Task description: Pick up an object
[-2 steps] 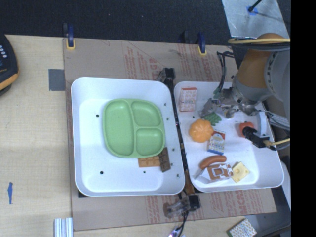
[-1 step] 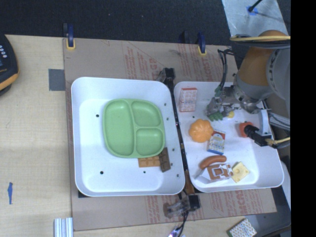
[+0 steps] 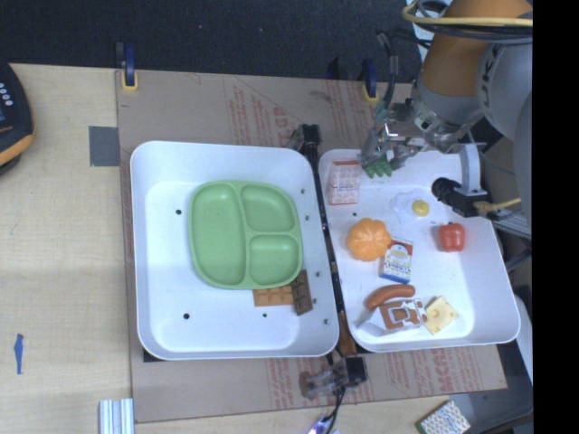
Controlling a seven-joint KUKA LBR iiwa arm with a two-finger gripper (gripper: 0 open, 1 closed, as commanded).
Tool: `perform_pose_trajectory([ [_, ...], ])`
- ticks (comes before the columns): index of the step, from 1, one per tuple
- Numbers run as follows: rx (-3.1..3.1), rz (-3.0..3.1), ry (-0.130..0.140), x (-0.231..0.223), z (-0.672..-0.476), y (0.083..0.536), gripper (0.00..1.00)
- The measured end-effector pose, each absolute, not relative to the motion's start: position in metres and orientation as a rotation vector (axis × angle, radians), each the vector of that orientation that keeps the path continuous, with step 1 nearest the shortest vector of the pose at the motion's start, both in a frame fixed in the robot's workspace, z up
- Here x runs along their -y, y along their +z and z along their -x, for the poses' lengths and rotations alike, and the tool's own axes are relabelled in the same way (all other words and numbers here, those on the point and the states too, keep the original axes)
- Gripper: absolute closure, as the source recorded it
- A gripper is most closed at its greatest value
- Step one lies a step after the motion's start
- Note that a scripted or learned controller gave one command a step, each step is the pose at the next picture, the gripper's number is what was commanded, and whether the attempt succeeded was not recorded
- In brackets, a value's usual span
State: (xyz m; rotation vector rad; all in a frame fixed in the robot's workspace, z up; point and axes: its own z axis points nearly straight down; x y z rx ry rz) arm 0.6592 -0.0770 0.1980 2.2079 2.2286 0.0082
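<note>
In the right-hand bin [image 3: 502, 310], toward its twelve o'clock rim, the gripper [image 3: 378, 165] is seen poised above the white floor, just beside a small red-and-white carton [image 3: 343, 183] lying at its nine o'clock. Whether the tool is wide or narrow cannot be told, and nothing is seen held in it. A fried egg toy [image 3: 414, 207] is placed at four o'clock from the gripper, and an orange pumpkin [image 3: 368, 240] lies at six o'clock. A red pepper [image 3: 450, 236] sits at three o'clock from the pumpkin. A small milk carton [image 3: 396, 262] is touching the pumpkin's lower right side. Lower down, a sausage [image 3: 390, 295], a pretzel packet [image 3: 401, 316] and a cheese wedge [image 3: 440, 315] are grouped. In the left bin [image 3: 154, 242], a green divided plate [image 3: 245, 233] is laid, with two brown blocks [image 3: 283, 295] at its five o'clock.
</note>
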Motion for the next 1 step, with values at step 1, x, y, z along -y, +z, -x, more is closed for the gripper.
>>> perform_pose_trajectory([
  [1, -2.234, -2.217, -0.008, 0.0253, -0.6081, 0.2085, 1.00],
])
